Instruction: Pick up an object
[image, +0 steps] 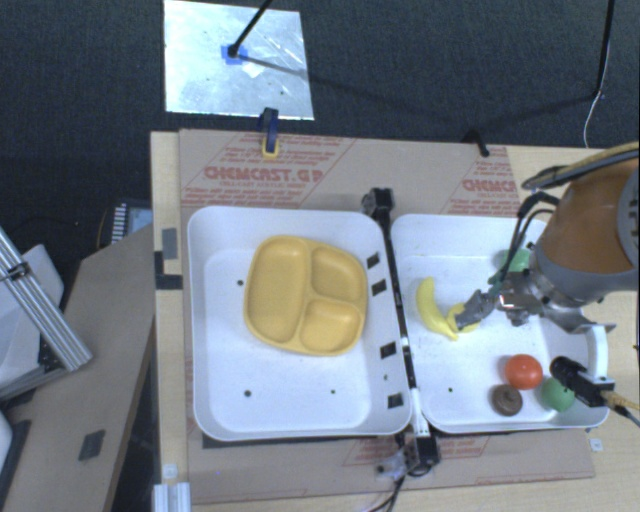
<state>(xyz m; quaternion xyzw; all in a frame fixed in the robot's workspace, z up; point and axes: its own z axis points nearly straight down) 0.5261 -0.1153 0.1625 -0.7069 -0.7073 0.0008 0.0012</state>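
End effector (470, 312) at banana (432, 307) in right bin (440, 235), finger state impossible to tell; best centred over the fruit's middle, closed across its narrow width, lifted straight.

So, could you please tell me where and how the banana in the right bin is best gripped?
Probably grip the banana across its middle, coming straight down from above. It lies flat on the right bin's floor, long and narrow, curved, running roughly top to bottom in view, so closing across its narrow width should seat best. The gripper already sits at its lower end.
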